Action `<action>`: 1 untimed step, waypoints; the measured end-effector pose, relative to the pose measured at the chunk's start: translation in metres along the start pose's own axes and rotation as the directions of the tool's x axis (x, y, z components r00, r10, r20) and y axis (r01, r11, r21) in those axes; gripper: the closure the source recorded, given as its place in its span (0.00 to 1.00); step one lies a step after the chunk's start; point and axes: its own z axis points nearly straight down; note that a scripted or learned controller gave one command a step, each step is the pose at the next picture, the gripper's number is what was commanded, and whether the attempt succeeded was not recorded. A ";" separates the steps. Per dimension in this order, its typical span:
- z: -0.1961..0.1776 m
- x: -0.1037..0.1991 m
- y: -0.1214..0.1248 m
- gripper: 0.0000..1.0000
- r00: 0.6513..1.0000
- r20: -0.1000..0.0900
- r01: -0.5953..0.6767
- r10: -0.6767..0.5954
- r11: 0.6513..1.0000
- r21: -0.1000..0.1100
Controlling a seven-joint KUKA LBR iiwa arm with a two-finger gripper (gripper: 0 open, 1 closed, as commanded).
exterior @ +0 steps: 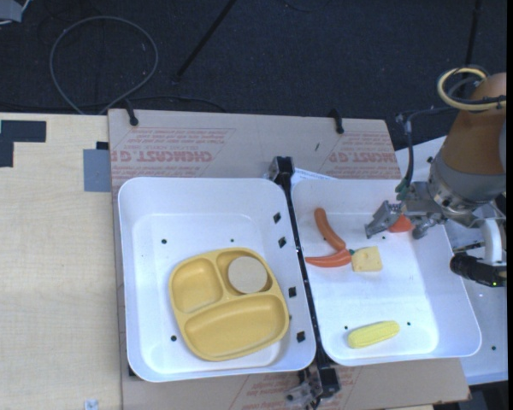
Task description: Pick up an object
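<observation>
Currently over right bin (462,331), upper right part: gripper (399,219), finger state impossible to tell, an orange object (401,225) just beside the tips. Below left of it in same bin: sausage (328,228), carrot (328,260), cheese wedge (367,260); corn cob (373,334) near front wall. In left bin (145,229): yellow divided tray (229,314) with pale disc (247,273).

The only readable text stands on the brown cardboard sheet (239,148) under the two white bins: red printed letters, upside down from this camera, which look like "CHEMCRZT" followed by "G.P", though I am not sure of every letter. A second red print of the same kind is at the right part of the cardboard, partly hidden, and faint red print shows at its bottom edge, too small to read
</observation>
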 end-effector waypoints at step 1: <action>-0.008 0.000 0.003 0.00 1.000 0.002 0.002 -0.002 1.000 -0.014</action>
